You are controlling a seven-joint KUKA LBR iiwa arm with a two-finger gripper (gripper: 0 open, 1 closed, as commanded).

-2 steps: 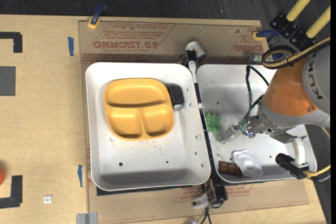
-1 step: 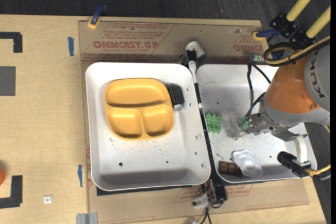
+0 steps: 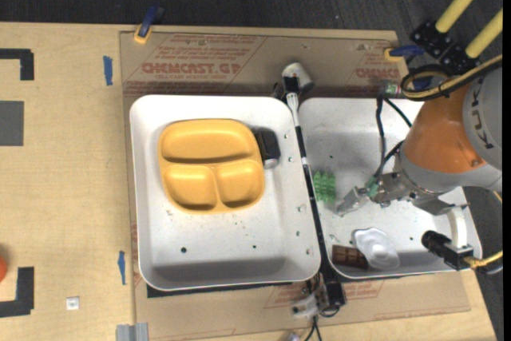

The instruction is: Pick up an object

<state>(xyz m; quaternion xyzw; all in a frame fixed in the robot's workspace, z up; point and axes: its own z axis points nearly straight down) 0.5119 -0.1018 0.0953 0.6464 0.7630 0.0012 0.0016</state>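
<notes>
Your claw sits beside a small green ridged block in the right bin; its finger state I cannot tell

The counter was pale wood and filled the left and centre of the frame. A brown cardboard sheet with red printing lay on it, and two shallow white bins sat side by side on that sheet: the left bin at centre, the right bin touching it at centre right. Black tape marks and blue tape strips lay along the counter's left side.
</notes>
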